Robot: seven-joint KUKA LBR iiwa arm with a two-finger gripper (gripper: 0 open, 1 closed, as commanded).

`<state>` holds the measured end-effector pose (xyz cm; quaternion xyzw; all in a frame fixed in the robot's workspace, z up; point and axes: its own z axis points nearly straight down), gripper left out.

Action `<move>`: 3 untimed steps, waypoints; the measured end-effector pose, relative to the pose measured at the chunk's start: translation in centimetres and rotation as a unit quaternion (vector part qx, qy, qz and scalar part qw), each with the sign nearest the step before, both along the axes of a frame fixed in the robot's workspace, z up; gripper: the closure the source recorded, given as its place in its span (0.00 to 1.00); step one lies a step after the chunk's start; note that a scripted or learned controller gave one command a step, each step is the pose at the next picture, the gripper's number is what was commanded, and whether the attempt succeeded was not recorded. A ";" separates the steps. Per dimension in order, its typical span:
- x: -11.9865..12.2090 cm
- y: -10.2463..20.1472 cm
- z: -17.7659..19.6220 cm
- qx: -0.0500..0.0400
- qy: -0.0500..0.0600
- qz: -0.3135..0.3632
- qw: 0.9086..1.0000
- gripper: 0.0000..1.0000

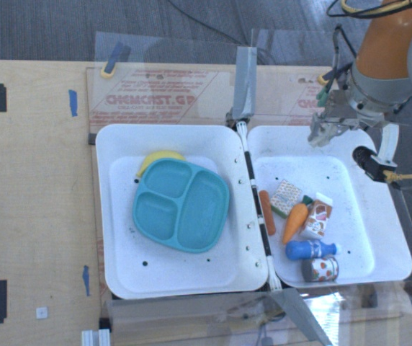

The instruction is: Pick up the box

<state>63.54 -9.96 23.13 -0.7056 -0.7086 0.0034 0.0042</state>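
Near edge of right bin (379, 265): 1 can (323, 269), 1 blue bottle (308, 249) lying flat. Just behind: 1 carrot (294, 222), 1 red hot dog (266, 212), 1 patterned packet (287, 194). Task box (318, 216), small carton, sits mid-bin touching carrot, long axis approx near-far, slight tilt. Left bin (112, 265): 1 teal divided plate (181, 205) over 1 yellow item (160, 157). Gripper (328, 130) hovers at far rim, holding nothing; finger gap — can't tell. Box lies straight toward cam from it.

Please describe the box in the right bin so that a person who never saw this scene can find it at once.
Look in the right bin, at the cluster of toy food near its middle. The box stands just right of the orange carrot and above the blue bottle. It alone is white and straight-edged, with a brown picture.
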 end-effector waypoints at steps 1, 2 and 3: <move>0.0 0.0 0.0 0.000 0.000 0.000 1.000 0.00; -4.0 0.2 -13.5 -0.001 -0.003 -0.067 0.998 0.00; -3.3 -0.7 -14.4 0.000 -0.008 -0.205 0.979 0.00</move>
